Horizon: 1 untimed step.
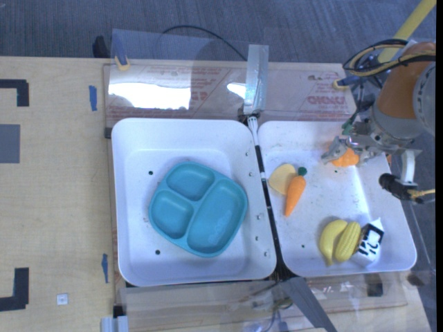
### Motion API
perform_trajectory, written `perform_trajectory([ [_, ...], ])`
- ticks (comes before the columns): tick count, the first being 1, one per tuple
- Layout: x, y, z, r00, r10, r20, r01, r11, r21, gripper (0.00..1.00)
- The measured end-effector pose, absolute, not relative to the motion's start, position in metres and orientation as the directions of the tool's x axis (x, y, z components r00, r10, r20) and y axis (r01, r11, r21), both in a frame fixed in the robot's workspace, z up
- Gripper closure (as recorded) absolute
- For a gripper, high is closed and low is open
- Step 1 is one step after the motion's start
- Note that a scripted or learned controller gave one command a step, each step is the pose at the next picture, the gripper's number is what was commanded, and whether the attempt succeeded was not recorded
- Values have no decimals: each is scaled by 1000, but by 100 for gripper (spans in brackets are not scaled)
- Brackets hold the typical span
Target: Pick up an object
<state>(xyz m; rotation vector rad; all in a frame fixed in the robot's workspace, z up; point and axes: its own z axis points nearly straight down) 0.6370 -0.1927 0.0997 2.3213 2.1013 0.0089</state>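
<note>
Grey carpet floor [208, 5]; pale wooden bench [52, 185].

A robotics lab. The wooden bench [48, 206] carries black tape markers, two white bins [131, 254], clear shields and loose cables [201, 37].

A teal blue plastic plate with three compartments [199, 208] sits in the plain white left bin [131, 151]. In the white right bin [325, 260], at about nine o'clock, lies an orange toy carrot with a green top [294, 194] against a pale yellow slice [280, 178]; at five o'clock are yellow toy bananas [339, 241] beside a black-and-white patterned block [369, 241]. A small orange piece [345, 159] shows at one o'clock. The light wooden bench [48, 185] bears black marks and blue tape strips.
</note>
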Motion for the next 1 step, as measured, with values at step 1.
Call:
perform_trajectory([
  [1,658,-200,89,111,994,8,993,-111,-50,100],
])
